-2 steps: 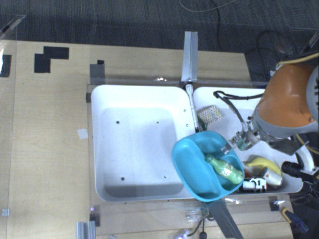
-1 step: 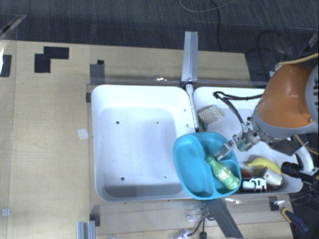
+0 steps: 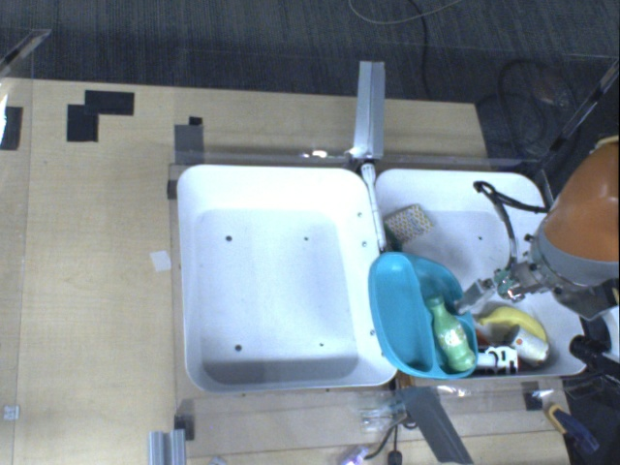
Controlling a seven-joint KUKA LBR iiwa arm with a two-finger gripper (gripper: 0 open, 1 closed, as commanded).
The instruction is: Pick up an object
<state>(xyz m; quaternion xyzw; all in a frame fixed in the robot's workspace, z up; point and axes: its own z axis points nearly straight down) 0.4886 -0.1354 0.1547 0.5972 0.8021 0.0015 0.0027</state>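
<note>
In the right bin [image 3: 455,190], a blue bowl [image 3: 405,308] lies tilted against the divider. A green bottle [image 3: 450,335] rests on its inner right side. A yellow banana [image 3: 515,324] lies just right of the bottle, with a small black-and-white item [image 3: 500,360] below it. A grey speckled sponge [image 3: 409,223] sits near the bin's upper left. My gripper [image 3: 481,292] reaches in from the right, low over the bin, its tip right by the bowl's right rim and just above the bottle and banana. I see nothing held in it.
The left bin [image 3: 271,269] lies beside the right one, past the metal divider [image 3: 371,216]. A black cable [image 3: 504,211] loops over the right bin's upper right. The arm's orange band [image 3: 586,206] overhangs the right edge.
</note>
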